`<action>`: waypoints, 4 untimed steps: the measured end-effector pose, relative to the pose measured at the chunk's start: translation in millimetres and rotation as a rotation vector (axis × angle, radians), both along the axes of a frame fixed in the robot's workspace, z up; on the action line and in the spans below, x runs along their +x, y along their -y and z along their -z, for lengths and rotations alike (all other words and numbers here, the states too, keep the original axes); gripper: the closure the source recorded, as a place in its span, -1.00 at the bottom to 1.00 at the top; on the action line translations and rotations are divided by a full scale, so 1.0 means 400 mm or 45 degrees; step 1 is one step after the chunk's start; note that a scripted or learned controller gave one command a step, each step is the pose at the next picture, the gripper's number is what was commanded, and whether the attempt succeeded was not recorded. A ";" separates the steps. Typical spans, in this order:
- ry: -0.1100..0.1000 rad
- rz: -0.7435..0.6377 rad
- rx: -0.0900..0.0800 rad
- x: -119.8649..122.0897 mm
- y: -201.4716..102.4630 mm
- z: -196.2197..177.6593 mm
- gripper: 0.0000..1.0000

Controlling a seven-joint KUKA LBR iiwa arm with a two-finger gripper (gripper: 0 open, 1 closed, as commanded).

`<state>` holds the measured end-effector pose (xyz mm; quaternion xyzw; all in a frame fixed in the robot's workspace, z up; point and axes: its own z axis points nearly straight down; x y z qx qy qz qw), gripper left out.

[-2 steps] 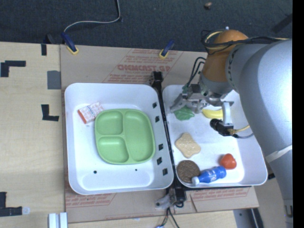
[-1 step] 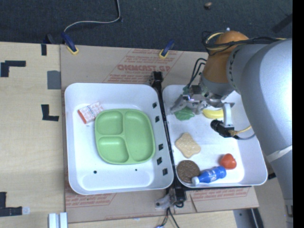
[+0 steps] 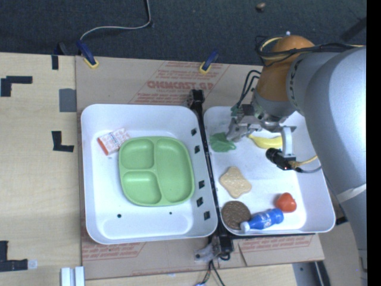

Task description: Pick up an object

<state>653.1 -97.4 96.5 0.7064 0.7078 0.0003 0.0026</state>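
In the right bin (image 3: 315, 186), my gripper (image 3: 237, 128) is low in the far left part, its tip just above and to the right of a flat green piece (image 3: 221, 142). A yellow banana (image 3: 266, 140) lies right beside the gripper, partly under the wrist. Nearer the front lie a tan waffle-shaped piece (image 3: 236, 182), a round brown cookie (image 3: 236, 213), a blue bottle (image 3: 265, 219) on its side and a small red fruit (image 3: 286, 202). I see nothing lifted off the bin floor.
The left bin (image 3: 95, 159) holds a green divided plate (image 3: 157, 170) and a small red-and-white packet (image 3: 112, 140). A black divider (image 3: 202, 159) runs between the bins. The grey arm (image 3: 333, 100) covers the right bin's far right corner.
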 end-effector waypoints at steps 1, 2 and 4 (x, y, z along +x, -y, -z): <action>0.000 0.000 0.000 0.000 0.000 0.000 -1.00; -0.004 0.001 0.001 -0.010 -0.002 0.028 -1.00; -0.003 0.000 0.003 0.039 -0.007 0.028 -1.00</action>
